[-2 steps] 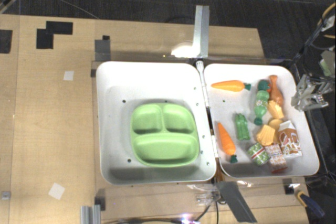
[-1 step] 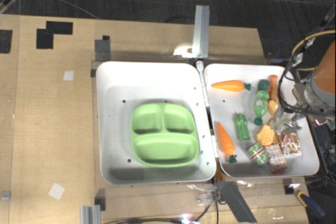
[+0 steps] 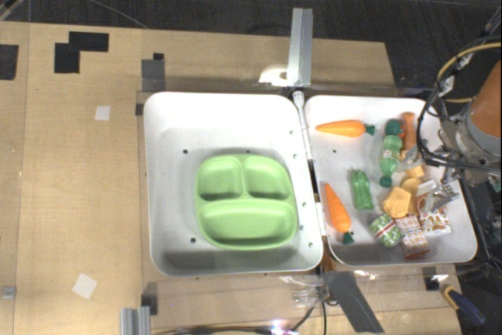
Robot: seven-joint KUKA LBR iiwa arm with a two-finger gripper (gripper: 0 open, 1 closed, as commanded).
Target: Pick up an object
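**A robot lab bench**

This looks like a robotics lab. A plywood bench (image 3: 70, 192) carries two white bins (image 3: 165, 169), bolted metal brackets (image 3: 301, 43) and black markers (image 3: 78, 49). Loose cables (image 3: 439, 90) trail by the arm (image 3: 482, 121); toy food (image 3: 340, 128) serves as props, probably.

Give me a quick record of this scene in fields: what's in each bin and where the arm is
left bin: green divided tray, lying flat
right bin: two carrots, green bottles, small cartons, yellow pieces
arm: over the right bin's right edge
gripper: low over the cartons, grasp unclear
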